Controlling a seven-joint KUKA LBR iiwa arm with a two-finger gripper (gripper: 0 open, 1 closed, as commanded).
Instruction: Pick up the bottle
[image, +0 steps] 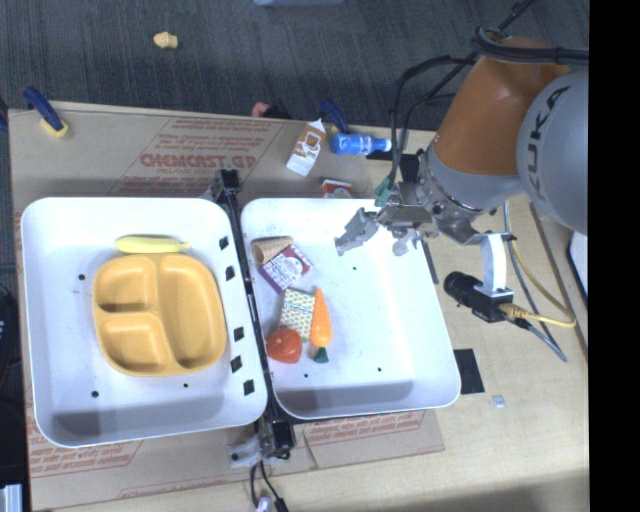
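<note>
Surface: a pale wooden bench (520, 420) covered at centre by a brown cardboard sheet (200, 150) with red print. Two shallow white bins stand on the sheet, side by side and touching along a black clip strip. Dark carpet floor (250, 50) runs along the top of the frame, with a small yellow scrap (165, 40) lying on it. Blue clamps (45, 110) sit at the sheet's upper edge. A black square patch (466, 370) is on the bench right of the bins.

Left bin (50, 400): a yellow three-compartment tray (158, 312) at centre, with a banana (150, 243) just beside its upper rim.

Right bin (400, 380): a cluster along its left side, comprising a cone-shaped toy (268, 247), a purple-and-red packet (288, 268), a chequered packet (296, 310), a toy carrot (320, 318) and a red tomato (284, 345).

Task item: the blue bottle (352, 145) lies on its side on the cardboard, outside both bins, above the right bin's upper rim at upper centre of the frame. A small carton (307, 148) lies just to its left, and a small red-and-white item (337, 186) lies below it, near the rim.

Hand (378, 238): over the upper right part of the right bin, below the bottle and apart from it. Its fingers stand spread, with nothing between them.
</note>
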